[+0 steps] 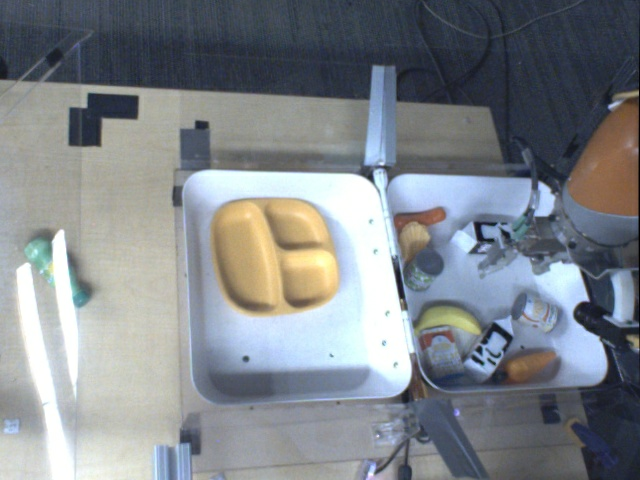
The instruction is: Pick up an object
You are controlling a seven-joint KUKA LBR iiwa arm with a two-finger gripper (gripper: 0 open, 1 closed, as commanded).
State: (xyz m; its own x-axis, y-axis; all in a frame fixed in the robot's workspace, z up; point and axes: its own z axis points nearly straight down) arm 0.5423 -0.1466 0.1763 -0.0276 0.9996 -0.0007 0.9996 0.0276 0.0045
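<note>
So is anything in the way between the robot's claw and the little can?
Nothing visible blocks it. The gripper hangs over bare white floor in the right bin, and the small can lies just below and to its right in the camera view, with open space between them.

Yellow tray (275,255) in left bin (300,373); pincer (508,251) over right bin (590,368).

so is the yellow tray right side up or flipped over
Flipped over: the yellow tray in the left bin shows three compartments bulging upward, not hollow.
</note>
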